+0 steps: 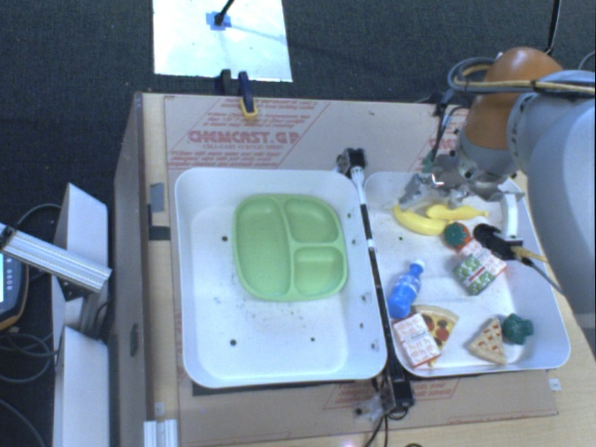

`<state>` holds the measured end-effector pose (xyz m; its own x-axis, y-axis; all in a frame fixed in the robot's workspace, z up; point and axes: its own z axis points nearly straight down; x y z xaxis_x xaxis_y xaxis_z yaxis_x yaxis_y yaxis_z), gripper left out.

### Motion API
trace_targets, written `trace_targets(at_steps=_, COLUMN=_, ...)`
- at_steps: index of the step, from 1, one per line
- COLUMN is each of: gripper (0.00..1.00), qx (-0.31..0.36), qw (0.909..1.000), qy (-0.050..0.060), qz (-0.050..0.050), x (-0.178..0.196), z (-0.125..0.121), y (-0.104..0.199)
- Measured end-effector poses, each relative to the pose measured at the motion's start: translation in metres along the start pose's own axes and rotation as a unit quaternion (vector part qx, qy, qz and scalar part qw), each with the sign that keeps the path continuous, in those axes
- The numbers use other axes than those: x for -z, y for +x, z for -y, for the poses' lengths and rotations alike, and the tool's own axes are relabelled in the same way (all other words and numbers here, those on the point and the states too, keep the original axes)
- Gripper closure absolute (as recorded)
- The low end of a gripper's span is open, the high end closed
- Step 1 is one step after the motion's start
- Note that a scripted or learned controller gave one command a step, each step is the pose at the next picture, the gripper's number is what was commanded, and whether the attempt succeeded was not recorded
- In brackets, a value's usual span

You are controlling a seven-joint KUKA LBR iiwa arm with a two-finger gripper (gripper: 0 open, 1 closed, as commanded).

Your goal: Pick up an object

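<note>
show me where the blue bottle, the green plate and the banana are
blue bottle (404, 291), camera view, on its body.
green plate (289, 248), camera view, on its central divider.
banana (421, 222), camera view, on its curved middle.

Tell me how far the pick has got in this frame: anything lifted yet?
Done: the arm's tool has reached the far end of the right bin, just above the banana. In hand: nothing visibly lifted; the banana, blue bottle and pizza slices all lie on the bin floor. Left: the grasp and the lift. The green tray sits alone in the left bin.

Arm (549, 110) — cropped at right edge
</note>
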<state>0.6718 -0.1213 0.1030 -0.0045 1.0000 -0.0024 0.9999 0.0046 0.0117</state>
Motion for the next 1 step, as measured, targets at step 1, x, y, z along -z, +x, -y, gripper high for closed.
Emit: trace_targets(at_steps=1, gripper=0.00, qx=-0.001, qw=1.0000, qy=0.003, qz=0.000, x=0.0405, z=0.0019, y=-0.0246)
